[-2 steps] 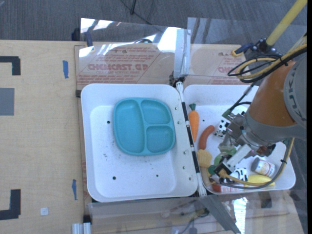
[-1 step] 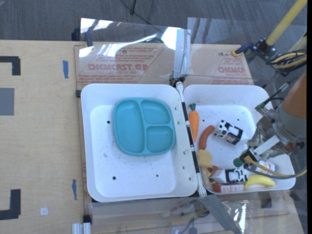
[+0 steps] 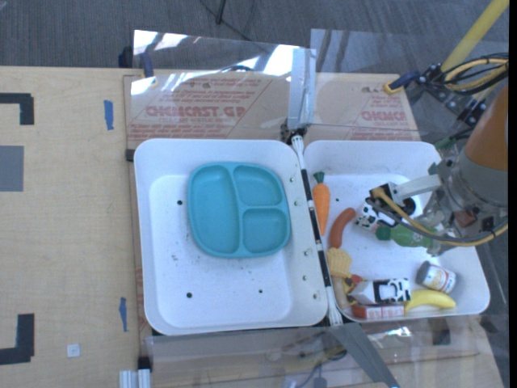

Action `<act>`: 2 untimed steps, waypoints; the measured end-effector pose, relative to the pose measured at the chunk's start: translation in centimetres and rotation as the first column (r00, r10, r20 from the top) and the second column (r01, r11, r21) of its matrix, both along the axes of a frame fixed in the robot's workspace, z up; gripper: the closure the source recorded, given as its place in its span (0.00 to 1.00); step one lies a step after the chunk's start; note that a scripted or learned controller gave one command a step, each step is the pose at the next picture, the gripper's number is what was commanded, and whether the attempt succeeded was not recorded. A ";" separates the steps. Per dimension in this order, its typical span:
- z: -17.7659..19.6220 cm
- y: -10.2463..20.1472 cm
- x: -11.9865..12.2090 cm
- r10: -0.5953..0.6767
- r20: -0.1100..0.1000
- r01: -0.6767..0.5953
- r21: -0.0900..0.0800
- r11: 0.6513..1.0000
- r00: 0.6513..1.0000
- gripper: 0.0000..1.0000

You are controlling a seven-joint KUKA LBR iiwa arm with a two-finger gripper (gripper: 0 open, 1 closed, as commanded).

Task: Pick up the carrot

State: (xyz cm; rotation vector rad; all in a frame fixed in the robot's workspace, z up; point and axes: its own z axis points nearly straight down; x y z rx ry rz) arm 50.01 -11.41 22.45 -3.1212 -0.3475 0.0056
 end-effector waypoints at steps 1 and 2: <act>-2.0 6.0 7.8 -0.017 0.000 0.017 0.000 1.000 1.000 1.00; -2.0 5.9 7.8 -0.018 0.000 0.018 0.001 1.000 1.000 0.00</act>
